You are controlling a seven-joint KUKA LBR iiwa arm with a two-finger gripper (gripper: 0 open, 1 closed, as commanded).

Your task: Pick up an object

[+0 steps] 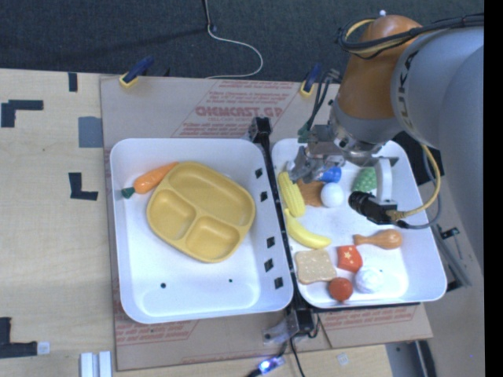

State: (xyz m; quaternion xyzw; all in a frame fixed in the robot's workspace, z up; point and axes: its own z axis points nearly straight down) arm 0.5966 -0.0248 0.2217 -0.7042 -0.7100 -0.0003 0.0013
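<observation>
White bins (137, 289) on cardboard-topped bench (228, 112)

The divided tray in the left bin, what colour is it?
The tray is plain yellow; the camera view from above shows it well.

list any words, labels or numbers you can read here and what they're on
Red print on the cardboard sheet behind the bins: upside down from this camera and too blurred to read for sure.
Dark letters on the grey arm just beside its orange band: only partly seen at an angle, not readable.
No text can be made out on the yellow tray or the toy food.
</observation>
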